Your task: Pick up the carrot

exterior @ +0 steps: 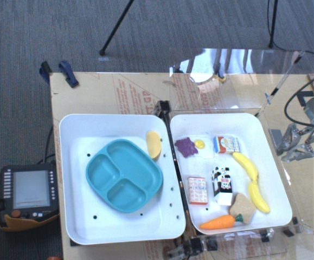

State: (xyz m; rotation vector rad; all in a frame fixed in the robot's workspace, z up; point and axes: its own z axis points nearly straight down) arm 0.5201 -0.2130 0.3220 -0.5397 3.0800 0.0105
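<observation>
The carrot [218, 222] is orange with a green stub at its right end. It lies flat along the near wall of the right bin [265, 129], pointing left. A tan wedge [243, 205] touches its green end. A pink box [197, 190] lies just behind its tip.
The right bin also holds two bananas [245, 166] [258, 196], a cow-patterned carton [222, 183], purple grapes [186, 146], a fried egg [200, 144] and a small orange box [226, 144]. In the left bin [70, 145] lie a teal divided plate [124, 175] and a yellow piece [153, 143]. A grey metal fitting [293, 143] stands right of the bins.
</observation>
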